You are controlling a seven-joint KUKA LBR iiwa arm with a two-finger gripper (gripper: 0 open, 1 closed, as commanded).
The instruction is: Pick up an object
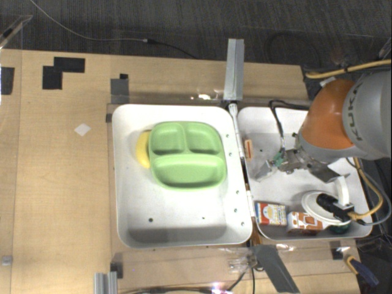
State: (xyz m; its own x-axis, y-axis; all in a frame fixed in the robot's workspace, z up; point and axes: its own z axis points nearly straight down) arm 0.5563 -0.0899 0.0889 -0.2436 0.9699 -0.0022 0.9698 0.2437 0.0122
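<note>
Cartons, two, against the 6 o'clock wall of the right bin (263, 127): orange-and-white carton (271, 214), with brown carton (304, 223) just beside it at 3 o'clock.
Likeliest pick, by judgement: orange-and-white carton, at 6 o'clock from the gripper (269, 166), near but apart, long axis 9-to-3.
Small orange piece (248, 149): 10 o'clock from gripper.
Arm (343, 118): enters from 3 o'clock, wrist low, gripper pointing toward 9 o'clock.
Gripper spread: cannot tell; nothing seen held.
Left bin (171, 213): green divided plate (187, 154), well apart.
</note>
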